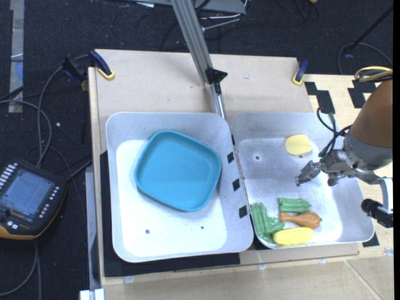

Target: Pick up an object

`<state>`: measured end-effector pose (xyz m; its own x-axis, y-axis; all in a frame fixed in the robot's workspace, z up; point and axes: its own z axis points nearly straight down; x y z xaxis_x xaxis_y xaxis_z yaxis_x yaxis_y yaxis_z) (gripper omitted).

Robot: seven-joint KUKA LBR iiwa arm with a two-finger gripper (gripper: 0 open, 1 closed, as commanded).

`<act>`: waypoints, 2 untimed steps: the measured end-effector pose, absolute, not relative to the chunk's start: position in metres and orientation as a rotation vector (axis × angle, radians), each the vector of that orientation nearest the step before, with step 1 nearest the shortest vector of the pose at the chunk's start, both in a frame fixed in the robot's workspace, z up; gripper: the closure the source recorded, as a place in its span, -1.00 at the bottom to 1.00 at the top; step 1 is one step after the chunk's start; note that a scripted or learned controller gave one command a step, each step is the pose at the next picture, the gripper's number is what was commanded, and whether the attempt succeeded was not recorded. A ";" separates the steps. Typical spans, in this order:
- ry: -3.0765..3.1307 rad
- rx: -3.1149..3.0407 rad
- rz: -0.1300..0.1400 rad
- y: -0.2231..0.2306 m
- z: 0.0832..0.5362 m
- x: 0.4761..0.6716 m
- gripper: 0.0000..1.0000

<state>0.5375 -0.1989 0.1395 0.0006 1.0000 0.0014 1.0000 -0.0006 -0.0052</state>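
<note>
The hand (pixel 320 172) hangs open and holds nothing, over bare floor of the right bin (pixel 262 136); closing here, I think, it misses the yellow disc (pixel 299 145).

Right bin (pixel 250 167): bare floor at left and centre, free for my gripper (pixel 319 172). Near corner crowded: green toys (pixel 267 220), drumstick (pixel 301 218), yellow piece (pixel 293 236). Left bin: blue plate (pixel 179 170) covers most.

Robotics lab: teach pendant (pixel 25 199) on dark carpet, loose cables (pixel 56 114), clamped bench (pixel 187 80), aluminium mast (pixel 194 33).
</note>
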 end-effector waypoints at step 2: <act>-2.223 -2.224 -0.002 -0.203 0.199 0.532 1.00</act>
<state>0.5321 -0.2030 0.1986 0.0005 1.0000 -0.0012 1.0000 -0.0005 0.0034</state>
